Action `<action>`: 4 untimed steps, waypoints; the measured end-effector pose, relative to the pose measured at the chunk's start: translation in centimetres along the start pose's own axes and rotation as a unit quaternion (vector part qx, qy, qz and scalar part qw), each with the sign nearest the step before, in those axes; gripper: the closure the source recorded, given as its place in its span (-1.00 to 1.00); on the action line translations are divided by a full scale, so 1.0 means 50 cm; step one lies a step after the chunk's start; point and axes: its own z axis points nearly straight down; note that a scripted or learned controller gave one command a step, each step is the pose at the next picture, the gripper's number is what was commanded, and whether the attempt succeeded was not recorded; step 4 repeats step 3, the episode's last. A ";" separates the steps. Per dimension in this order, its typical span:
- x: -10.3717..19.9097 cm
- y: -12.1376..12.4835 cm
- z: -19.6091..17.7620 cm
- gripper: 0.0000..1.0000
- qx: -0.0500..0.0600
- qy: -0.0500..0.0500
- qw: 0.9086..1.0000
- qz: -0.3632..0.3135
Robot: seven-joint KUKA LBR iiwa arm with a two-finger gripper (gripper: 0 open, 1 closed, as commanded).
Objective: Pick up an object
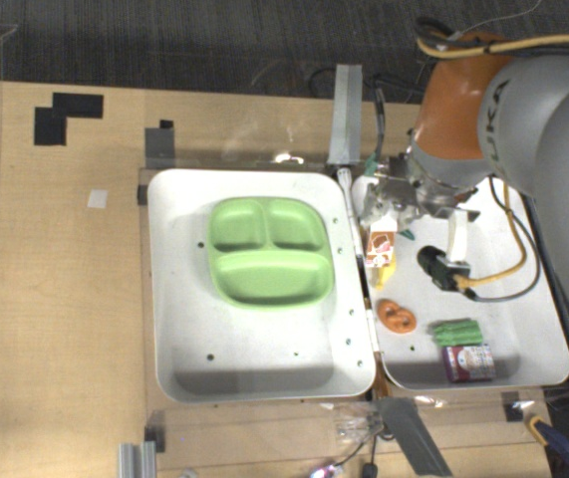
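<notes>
Nearest the camera, at the front of the right bin (548, 366), lay a dark can (468, 362), with a green packet (455, 331) touching its far side. An orange pretzel-shaped piece (396, 316) sat to their left, near the wall between the bins. My gripper (388, 207) was low over the bin's far left corner; whether its fingers were spread or pressed together, I could not tell. A yellow-and-red carton (381, 247) lay just beneath it, toward the camera. A green divided plate (267, 250) rested in the left bin (179, 297).
</notes>
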 end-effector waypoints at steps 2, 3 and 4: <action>-0.030 -0.037 -0.023 1.00 0.002 0.002 0.981 -0.195; -0.002 -0.066 -0.021 1.00 -0.002 -0.004 0.986 -0.167; -0.002 -0.066 -0.021 1.00 -0.002 -0.004 0.986 -0.167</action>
